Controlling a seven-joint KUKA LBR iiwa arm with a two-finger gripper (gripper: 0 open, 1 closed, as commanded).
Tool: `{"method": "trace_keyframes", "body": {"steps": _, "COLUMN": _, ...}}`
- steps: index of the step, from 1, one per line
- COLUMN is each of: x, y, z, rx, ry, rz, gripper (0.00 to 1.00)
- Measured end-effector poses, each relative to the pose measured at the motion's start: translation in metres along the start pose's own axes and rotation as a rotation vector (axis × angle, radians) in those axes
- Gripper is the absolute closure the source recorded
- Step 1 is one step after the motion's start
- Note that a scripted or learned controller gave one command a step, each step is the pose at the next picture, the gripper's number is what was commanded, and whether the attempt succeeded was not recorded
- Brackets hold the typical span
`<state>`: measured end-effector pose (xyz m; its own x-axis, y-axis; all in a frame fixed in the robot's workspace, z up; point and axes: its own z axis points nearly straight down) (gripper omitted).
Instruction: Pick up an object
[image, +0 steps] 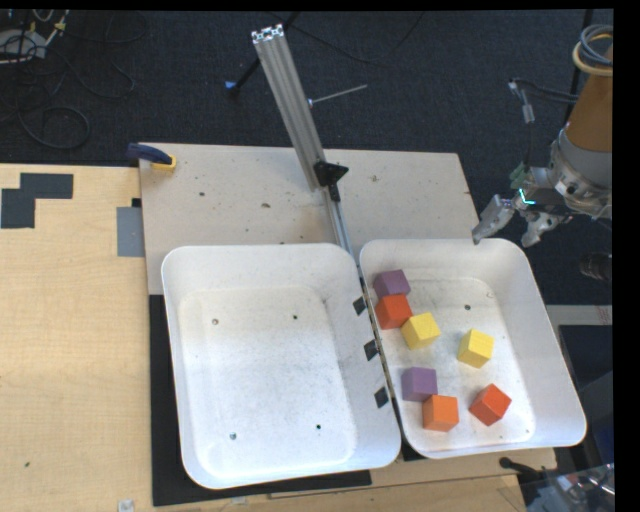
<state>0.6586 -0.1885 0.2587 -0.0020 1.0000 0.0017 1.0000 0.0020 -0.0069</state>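
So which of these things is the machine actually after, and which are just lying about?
Part of the job:
- gripper, above the right bin's far rim
- right bin
- purple blocks
- orange blocks
- yellow blocks
- red block

Just lying about:
- left bin
- metal rail
- blue-handled clamp

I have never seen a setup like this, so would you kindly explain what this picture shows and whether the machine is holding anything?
This is one camera fixed above a bench, looking down at a slant. The grey arm entering from the right is a robot; its tool hovers above the far edge of the right bin, open, with nothing between its fingers. That bin holds seven small blocks: two purple, two yellow, three orange-red, for example the yellow block. The left bin sits beside it. A metal rail stands behind them.
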Motion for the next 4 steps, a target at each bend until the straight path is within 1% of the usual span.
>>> {"method": "trace_keyframes", "body": {"steps": 1, "x": 0.000, "y": 0.001, "z": -0.002, "rx": -0.003, "ry": -0.001, "rz": -0.003, "gripper": 0.00}}
{"method": "trace_keyframes", "body": {"steps": 2, "x": 0.002, "y": -0.001, "z": 0.063, "rx": 0.002, "ry": 0.000, "rz": 0.000, "gripper": 0.00}}
{"method": "trace_keyframes", "body": {"steps": 3, "x": 0.007, "y": -0.009, "z": 0.124, "rx": 0.002, "ry": 0.001, "rz": 0.001, "gripper": 0.00}}
{"method": "trace_keyframes", "body": {"steps": 4, "x": 0.008, "y": -0.009, "z": 0.170, "rx": -0.004, "ry": -0.001, "rz": 0.001, "gripper": 0.00}}
